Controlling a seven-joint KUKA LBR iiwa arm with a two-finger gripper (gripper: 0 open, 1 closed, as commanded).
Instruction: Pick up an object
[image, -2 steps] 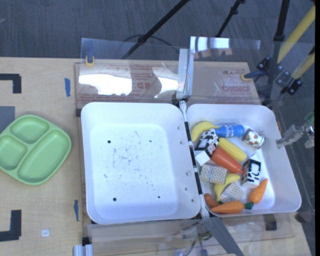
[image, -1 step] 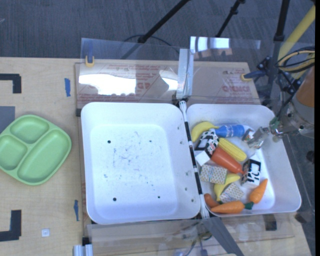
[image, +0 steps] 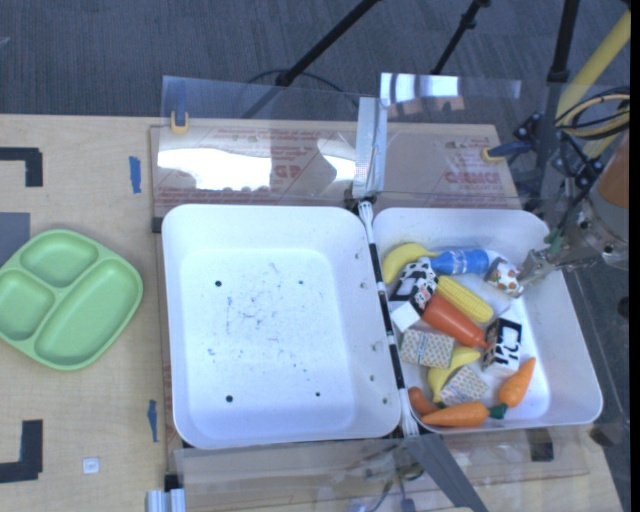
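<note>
- The two-finger gripper (image: 545, 258) reaches in from the right edge of the scene and hangs over the upper right corner of the right-hand shallow white bin (image: 578, 345); whether it is wide or narrow cannot be told, as its tip is small and blurred.
- Nothing can be seen held by it.
- Just to its left, close to the tip, lies a small rounded white toy with red and yellow spots (image: 505, 277); whether the two touch cannot be told.
- Beside that toy, further left, a blue plastic bottle with a white band (image: 462, 263) lies on its side, and a yellow banana (image: 400, 259) curves along the bin's upper left.
- Below these, well apart from the gripper, sit a yellow corn cob (image: 466, 298), a long orange-red carrot-shaped toy (image: 455, 320), black-and-white patterned blocks (image: 507, 343), beige waffle-textured pieces (image: 428, 348), and more orange carrots (image: 456, 414) near the lower rim.
- The objects crowd the left and middle of that bin, many overlapping.
- The left-hand shallow white bin (image: 180, 300) bears faint blue scribbles.
- A green plastic compartment plate (image: 66, 298) rests on the wooden bench (image: 80, 160) at far left.
</note>
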